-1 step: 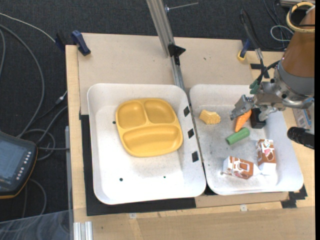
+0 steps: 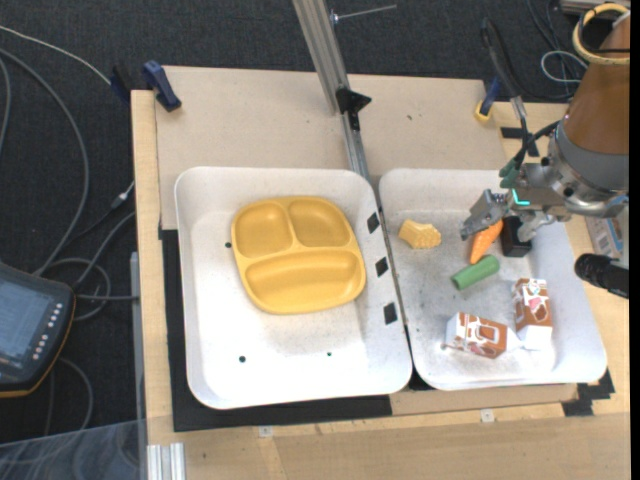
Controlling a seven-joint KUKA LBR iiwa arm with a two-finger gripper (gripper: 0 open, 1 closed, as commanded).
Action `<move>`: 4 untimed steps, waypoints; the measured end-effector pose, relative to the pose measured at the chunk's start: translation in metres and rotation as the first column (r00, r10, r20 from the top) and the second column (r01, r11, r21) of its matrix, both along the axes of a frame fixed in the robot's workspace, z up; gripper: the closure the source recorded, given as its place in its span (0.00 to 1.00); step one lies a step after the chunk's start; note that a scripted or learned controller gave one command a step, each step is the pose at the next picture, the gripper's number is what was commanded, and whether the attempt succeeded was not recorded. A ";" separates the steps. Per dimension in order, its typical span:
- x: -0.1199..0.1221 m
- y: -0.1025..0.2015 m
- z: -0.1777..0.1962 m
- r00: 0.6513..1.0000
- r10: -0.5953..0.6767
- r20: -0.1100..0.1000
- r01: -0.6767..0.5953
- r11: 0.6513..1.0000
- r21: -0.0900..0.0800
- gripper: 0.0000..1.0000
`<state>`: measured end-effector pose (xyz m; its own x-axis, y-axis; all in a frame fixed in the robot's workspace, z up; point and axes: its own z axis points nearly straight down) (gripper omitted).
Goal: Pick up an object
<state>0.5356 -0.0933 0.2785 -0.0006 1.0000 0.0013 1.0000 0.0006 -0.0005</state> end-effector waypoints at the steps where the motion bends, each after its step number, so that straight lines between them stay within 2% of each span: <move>1: 0.003 0.000 -0.043 1.000 -0.001 -0.006 0.001 1.000 0.000 0.00; 3: -0.002 0.007 -0.169 1.000 0.000 -0.009 0.000 1.000 0.002 0.00; 4: 0.000 0.007 -0.154 1.000 -0.001 0.001 0.001 1.000 0.001 1.00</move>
<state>0.5358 -0.0868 0.1244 0.0001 1.0000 0.0019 1.0000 -0.0001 0.0010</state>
